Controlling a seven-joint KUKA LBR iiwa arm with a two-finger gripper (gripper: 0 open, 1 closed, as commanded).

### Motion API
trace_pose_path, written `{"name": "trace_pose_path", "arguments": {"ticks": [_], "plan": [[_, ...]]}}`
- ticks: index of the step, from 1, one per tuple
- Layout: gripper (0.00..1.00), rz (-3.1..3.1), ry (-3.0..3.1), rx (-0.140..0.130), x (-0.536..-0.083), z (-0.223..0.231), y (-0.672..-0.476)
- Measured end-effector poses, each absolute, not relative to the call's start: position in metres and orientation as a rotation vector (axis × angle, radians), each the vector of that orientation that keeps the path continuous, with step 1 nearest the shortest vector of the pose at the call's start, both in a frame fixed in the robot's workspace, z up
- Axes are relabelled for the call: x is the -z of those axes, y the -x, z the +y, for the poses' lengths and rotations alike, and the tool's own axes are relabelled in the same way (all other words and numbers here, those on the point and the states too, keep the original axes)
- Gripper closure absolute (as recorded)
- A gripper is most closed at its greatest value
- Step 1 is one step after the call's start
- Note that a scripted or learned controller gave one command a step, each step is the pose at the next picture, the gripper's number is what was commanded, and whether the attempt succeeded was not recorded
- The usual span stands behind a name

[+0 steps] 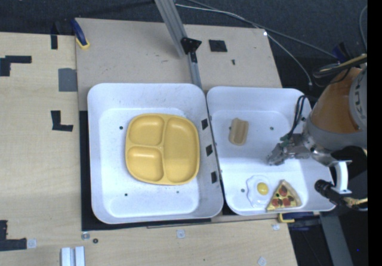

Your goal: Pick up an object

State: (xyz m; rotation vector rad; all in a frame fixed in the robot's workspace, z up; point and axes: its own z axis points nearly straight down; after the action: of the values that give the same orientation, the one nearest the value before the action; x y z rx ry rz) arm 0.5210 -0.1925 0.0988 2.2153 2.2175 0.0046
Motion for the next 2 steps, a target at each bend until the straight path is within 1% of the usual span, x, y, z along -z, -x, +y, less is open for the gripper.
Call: {"name": "trace_pose_path", "arguments": {"ticks": [1, 2], "plan": [[1.00, 2.222, -2.218, -0.002, -0.151, -0.184, -0.516], [1.00, 2.221, -2.216, -0.003, -0.213, -0.179, -0.521]]}}
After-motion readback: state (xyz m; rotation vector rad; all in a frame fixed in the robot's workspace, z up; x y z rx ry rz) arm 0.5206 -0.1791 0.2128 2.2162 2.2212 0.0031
